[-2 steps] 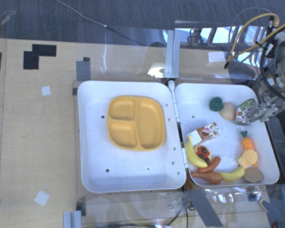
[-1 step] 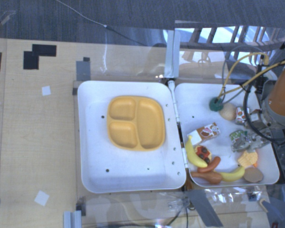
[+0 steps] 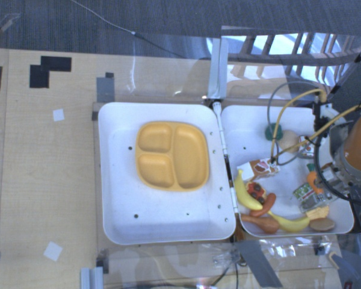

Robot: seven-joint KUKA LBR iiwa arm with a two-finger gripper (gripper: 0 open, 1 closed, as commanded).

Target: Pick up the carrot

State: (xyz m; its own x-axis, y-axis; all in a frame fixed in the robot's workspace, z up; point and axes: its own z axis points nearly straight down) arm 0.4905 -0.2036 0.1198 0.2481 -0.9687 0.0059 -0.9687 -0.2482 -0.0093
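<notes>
A small orange piece that looks like the carrot [image 3: 312, 179] lies at the right side of the right bin [image 3: 246, 131], partly hidden by the arm's wrist. The grey arm with its orange band [image 3: 356, 144] reaches in from the right, trailing yellow and black cables. The gripper [image 3: 322, 174] hangs just over or beside the orange piece, mostly hidden under the wrist. I see nothing clearly held.
The right bin also holds two bananas [image 3: 245, 195], a red sausage [image 3: 265, 205], a brown sausage [image 3: 262, 224], small cartons [image 3: 262, 168], a green-and-white pack [image 3: 302, 191], a cheese wedge [image 3: 317, 212] and a green piece [image 3: 271, 131]. In the left bin [image 3: 114, 179] lies a yellow sectioned plate [image 3: 145, 173].
</notes>
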